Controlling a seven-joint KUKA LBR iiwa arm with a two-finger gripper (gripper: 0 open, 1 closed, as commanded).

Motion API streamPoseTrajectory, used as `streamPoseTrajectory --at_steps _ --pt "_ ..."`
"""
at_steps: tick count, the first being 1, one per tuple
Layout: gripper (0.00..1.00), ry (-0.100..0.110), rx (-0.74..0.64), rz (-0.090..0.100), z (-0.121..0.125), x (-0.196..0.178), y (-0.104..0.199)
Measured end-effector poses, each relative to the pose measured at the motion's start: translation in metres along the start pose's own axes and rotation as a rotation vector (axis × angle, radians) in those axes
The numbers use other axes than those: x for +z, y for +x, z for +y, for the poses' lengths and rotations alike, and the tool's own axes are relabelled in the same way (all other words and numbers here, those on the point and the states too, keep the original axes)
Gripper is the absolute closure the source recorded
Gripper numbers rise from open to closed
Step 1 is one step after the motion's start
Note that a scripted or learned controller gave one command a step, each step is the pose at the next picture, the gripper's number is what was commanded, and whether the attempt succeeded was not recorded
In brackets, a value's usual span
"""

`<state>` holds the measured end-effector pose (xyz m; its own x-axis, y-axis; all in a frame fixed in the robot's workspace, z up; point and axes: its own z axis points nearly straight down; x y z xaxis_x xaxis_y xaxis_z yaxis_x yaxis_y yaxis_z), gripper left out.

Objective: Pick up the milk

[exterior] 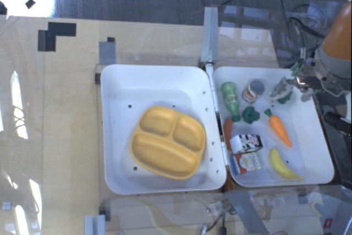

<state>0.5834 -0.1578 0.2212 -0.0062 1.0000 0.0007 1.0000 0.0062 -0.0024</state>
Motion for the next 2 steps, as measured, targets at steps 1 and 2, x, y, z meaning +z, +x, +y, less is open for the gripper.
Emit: streamPoseTrajectory --at_steps 1,2 --pt "0.00 -0.001 -0.102 0.000 -0.0363 0.1178 0.0646" --pt "1.00 0.001 -0.103 0.001 -0.0353 0.1110 0.0648"
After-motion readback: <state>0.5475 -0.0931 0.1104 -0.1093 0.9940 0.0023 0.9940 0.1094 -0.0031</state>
